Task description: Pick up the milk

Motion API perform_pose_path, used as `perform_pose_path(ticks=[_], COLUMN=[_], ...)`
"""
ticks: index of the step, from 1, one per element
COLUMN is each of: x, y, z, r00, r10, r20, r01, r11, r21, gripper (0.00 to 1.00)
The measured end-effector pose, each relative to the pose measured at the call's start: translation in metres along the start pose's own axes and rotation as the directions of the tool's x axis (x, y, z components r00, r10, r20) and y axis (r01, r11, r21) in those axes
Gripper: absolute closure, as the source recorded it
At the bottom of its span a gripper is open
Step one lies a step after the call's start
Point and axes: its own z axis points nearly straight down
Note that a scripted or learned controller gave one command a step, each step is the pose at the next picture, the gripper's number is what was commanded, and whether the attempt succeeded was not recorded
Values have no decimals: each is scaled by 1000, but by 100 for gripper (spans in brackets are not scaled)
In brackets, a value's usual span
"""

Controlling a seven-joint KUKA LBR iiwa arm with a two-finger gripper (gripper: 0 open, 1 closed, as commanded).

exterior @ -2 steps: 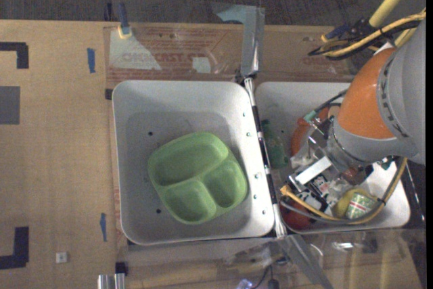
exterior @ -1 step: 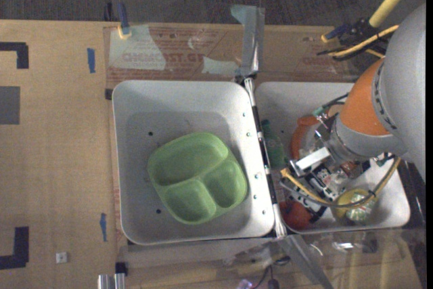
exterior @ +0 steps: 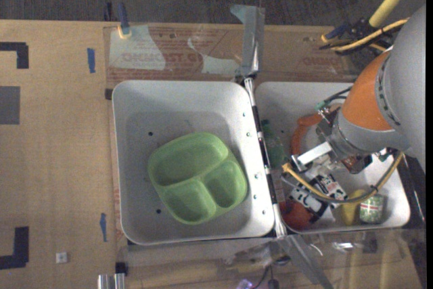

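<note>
Looking down at the right bin (exterior: 399, 210), I see my arm (exterior: 385, 105) reaching in from the right of the frame, with the hand (exterior: 312, 166) low over a clutter of items. What I take for the milk (exterior: 318, 191), a small white carton with black markings, lies just below the hand at the lower middle of that bin, beside a red item (exterior: 295, 213) and near a yellow one (exterior: 348, 212). Whether the hand is clenched or released I cannot tell; the wrist hides it. I judge the carton light, fairly stiff but crushable, with smooth sides; I would pinch it across its flat faces. A green divided plate (exterior: 196, 176) sits in the left bin (exterior: 135, 118).
</note>
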Motion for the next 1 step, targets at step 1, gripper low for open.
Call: perform_pose_path(ticks=[1], x=[-28], y=[-33], z=[-65], r00=[996], r10=[86], r20=[35], r01=[-87], r11=[996], r21=[20], gripper=[100])
